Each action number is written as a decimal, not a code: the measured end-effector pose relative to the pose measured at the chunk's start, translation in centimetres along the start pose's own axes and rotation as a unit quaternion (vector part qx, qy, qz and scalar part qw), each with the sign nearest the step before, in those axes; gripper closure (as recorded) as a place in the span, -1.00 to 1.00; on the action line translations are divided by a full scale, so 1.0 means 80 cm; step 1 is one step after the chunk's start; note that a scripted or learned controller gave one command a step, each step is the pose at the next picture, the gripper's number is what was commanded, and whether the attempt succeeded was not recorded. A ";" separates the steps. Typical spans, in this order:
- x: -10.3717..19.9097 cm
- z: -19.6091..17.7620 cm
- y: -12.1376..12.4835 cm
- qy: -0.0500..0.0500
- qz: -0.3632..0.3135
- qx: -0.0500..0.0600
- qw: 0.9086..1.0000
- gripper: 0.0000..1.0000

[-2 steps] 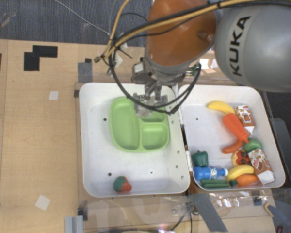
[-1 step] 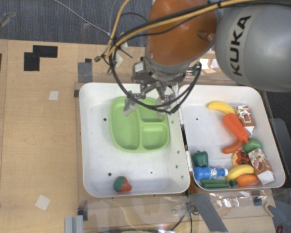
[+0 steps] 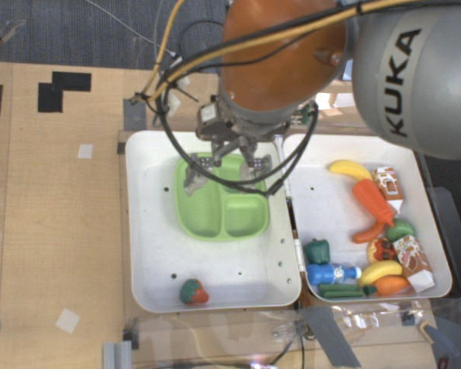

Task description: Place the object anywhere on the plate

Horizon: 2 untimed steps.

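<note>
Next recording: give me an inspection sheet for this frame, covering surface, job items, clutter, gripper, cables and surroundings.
Surface: wooden bench bearing two white bins, left bin and right bin.
Job's things: green plate with compartments in the left bin; strawberry toy near that bin's front edge, apart from the plate.
Clutter: right bin holds toy food, including a banana, carrot and blue bottle.
Gripper: gripper above the plate's far edge, fingers spread, nothing between them.
Cables: yellow and black cables loop around the wrist.
Surroundings: dark carpet beyond the bench; black marks on the bench.

Green divided plate (image 3: 223,217) in left bin (image 3: 150,229).
</note>
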State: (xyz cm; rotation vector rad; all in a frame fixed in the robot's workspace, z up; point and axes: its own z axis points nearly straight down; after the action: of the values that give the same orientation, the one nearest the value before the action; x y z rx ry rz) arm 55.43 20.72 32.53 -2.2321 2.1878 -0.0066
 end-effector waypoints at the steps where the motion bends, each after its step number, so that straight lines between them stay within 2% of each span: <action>1: 0.027 0.011 0.005 0.001 -0.131 -0.003 0.991 -1.00; 2: 0.024 -0.004 0.003 -0.002 -0.129 0.001 0.992 1.00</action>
State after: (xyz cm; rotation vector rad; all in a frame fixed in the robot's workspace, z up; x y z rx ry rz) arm 55.21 18.80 32.83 -2.4940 1.8792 -0.0076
